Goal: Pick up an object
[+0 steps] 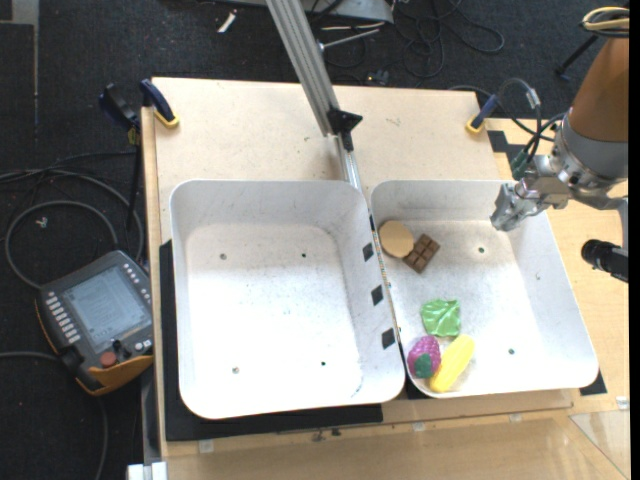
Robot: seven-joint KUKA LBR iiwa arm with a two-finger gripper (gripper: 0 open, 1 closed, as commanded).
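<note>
Five small objects wait while the arm hangs over the bin's far corner

Five candidates lie in the right-hand shallow white bin [560, 298], all toward its left side, and none of them is in the claw. In the camera view, a round tan disc [395, 237] sits against the divider wall, touching a dark brown chocolate-like block [421, 254] just beside it. Nearer the front, a crumpled green leaf-shaped piece [441, 317] lies above a magenta berry-like lump [424, 353] and a yellow banana-shaped toy [453, 363], the last two pressed together at the bin's front-left corner. The left-hand shallow white bin [265, 298] holds nothing I can make out.

The two-finger gripper [506, 211] hangs at the right bin's upper right, well apart from every object. Nothing is between its fingers; how wide they stand cannot be told at this size.

My reading is that the approach step is in hand, with no grasp begun. The next move calls for travelling left across the bin and descending over one object; the green piece stands freest, while the others are crowded by neighbours or the wall.
</note>
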